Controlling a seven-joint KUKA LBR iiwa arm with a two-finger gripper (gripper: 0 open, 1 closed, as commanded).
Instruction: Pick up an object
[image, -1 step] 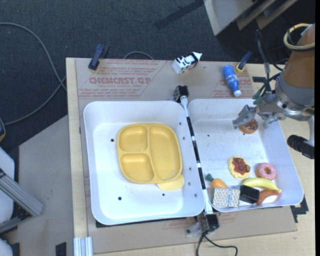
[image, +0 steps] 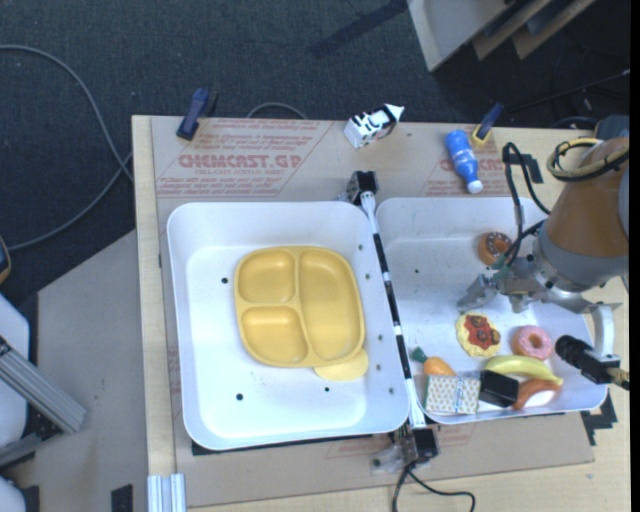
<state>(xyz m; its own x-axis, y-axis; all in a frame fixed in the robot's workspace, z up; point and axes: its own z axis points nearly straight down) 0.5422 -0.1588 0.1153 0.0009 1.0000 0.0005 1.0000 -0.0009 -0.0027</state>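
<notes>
Target objects: you have a cluster of toy foods in the right white bin (image: 440, 225); a small round pizza-like disc (image: 479, 334) with red topping lies nearest the arm's tip; a pink frosted doughnut (image: 534, 343) sits just beside it; a yellow banana (image: 522, 368) lies below both; an orange carrot-like piece (image: 437, 366) and a patterned flat packet (image: 453, 395) crowd the near corner; a small brown-and-red round piece (image: 495, 246) lies apart, toward the far side.

Pincer: the pincer (image: 480, 292) hangs low over the right bin, just above the pizza disc; you cannot tell from this slant how far its fingers are parted, and nothing visibly sits between them.

Arm: the grey arm with the orange band (image: 590, 225) reaches in from the right; its bulk hides part of the bin floor.

Judgement: the pizza disc looks the likeliest pick, being closest to the tip; it is flat, so a grasp may slip off its rim; the neighbours are close enough to be nudged.

Left bin: the left white bin (image: 200, 300) carries a yellow three-compartment plate (image: 300, 305), well apart from the arm.

Tabletop: the brown tabletop (image: 240, 160) bears a blue bottle (image: 463, 160), a black-and-white toy (image: 374, 122) and a blue clip (image: 193, 112) along its far edge, all outside the bins.
</notes>
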